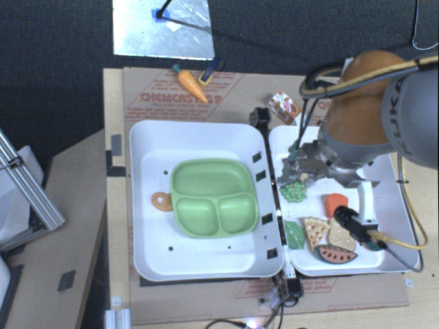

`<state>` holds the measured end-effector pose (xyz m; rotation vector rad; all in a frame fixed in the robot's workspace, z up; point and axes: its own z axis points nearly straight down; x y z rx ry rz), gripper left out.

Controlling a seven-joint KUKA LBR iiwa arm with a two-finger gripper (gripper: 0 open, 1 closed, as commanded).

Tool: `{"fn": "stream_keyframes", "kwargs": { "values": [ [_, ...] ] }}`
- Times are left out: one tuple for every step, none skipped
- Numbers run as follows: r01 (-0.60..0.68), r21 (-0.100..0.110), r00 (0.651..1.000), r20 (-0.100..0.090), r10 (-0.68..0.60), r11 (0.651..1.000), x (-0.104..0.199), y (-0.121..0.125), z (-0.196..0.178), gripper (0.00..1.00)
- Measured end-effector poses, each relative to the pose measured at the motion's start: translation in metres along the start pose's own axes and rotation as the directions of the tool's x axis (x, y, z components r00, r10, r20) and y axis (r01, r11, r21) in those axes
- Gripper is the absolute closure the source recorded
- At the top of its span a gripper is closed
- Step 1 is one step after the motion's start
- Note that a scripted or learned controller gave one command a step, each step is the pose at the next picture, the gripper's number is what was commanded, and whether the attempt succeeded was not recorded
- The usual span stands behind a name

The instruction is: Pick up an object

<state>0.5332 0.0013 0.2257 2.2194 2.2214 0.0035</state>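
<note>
Watermelon slice [337, 254] lies in the right bin [391, 204]; end effector [296, 173] above broccoli [294, 192], grip unclear.

A pale wooden worktop [82, 184] stands on dark carpeted floor [48, 53]. A shiny metal sheet [161, 19] lies on the floor beyond it. Metal rails [24, 184] slant at the left edge.

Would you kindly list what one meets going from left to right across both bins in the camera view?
Small pretzel → green divided tray → green broccoli piece → pizza slice → red-orange piece.
</note>
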Motion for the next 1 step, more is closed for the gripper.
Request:
{"fn": "stream_keyframes", "kwargs": {
  "values": [
    [0.004, 0.003, 1.0, 0.0, -0.004, 1.0, 0.0094, -0.0021, 0.0115, 1.0]
  ]
}}
